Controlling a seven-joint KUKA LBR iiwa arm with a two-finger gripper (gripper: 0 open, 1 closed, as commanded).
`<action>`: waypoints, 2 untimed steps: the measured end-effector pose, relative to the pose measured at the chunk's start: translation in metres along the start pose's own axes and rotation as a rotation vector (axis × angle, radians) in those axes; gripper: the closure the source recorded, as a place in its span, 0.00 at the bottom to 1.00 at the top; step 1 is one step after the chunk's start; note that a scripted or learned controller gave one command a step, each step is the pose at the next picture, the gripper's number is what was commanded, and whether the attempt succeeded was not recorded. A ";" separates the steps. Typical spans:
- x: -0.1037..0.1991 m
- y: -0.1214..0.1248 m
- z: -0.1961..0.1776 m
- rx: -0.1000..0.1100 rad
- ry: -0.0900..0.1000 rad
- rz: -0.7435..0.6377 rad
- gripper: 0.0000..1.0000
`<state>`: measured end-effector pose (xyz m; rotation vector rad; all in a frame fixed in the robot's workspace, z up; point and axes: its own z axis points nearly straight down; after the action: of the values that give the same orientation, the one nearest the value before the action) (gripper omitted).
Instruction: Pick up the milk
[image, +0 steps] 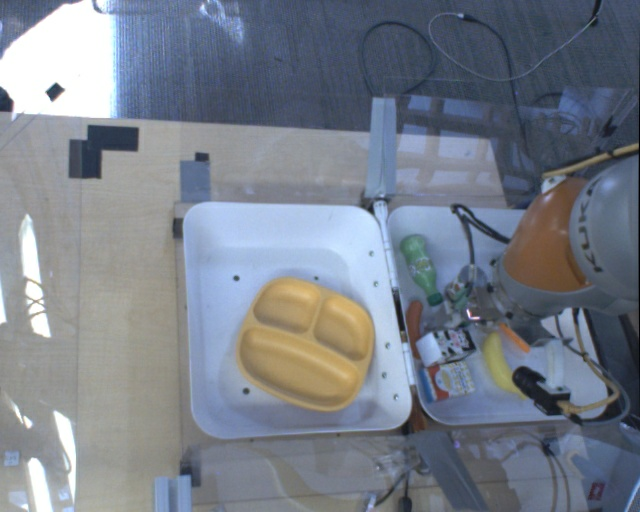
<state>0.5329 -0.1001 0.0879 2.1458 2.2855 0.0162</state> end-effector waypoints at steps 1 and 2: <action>-0.001 0.002 -0.009 -0.002 -0.001 -0.001 1.00; -0.001 0.002 -0.009 -0.001 -0.001 -0.001 0.00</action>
<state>0.5347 -0.1007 0.0970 2.1435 2.2853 0.0164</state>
